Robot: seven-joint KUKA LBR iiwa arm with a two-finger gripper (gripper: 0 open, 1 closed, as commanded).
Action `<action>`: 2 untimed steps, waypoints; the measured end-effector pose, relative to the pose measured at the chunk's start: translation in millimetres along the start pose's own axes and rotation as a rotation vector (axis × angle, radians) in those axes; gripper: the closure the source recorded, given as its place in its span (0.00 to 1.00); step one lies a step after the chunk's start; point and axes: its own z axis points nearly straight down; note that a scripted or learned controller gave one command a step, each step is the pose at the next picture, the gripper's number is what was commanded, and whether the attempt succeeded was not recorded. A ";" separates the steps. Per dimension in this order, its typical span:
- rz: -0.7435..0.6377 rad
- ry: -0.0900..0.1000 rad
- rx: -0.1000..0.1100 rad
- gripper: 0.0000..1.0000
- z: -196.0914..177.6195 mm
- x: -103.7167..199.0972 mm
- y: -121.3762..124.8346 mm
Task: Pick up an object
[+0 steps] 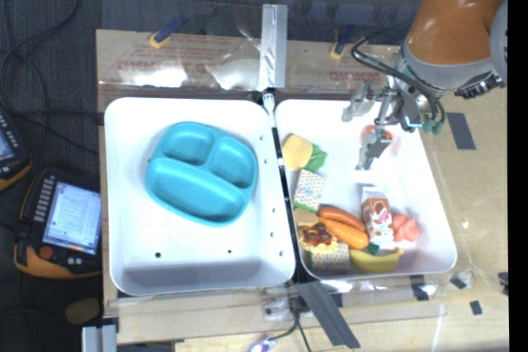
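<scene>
Orange carrot (345, 227) lies slanting down-right; pincer (375, 140) state unclear above the bin.

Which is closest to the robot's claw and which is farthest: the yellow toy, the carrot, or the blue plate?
From the gripper, in the camera view:
1. Yellow toy, at the right bin's upper left side.
2. Carrot, lower down in the right bin's pile.
3. Blue plate, away in the left bin.

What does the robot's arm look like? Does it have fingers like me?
The arm is a fat, rounded orange piece with grey beside it. Black cables loop off its side. Below it sits a shiny metal gripper with two thin fingers, fewer than your five, plus small red and teal bits near the wrist.
</scene>
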 end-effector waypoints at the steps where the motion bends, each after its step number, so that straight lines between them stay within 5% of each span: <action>1: -0.023 -0.008 0.003 0.00 169.8 -45.5 -50.3; 2: -0.024 -0.014 0.007 1.00 158.0 -47.6 -50.1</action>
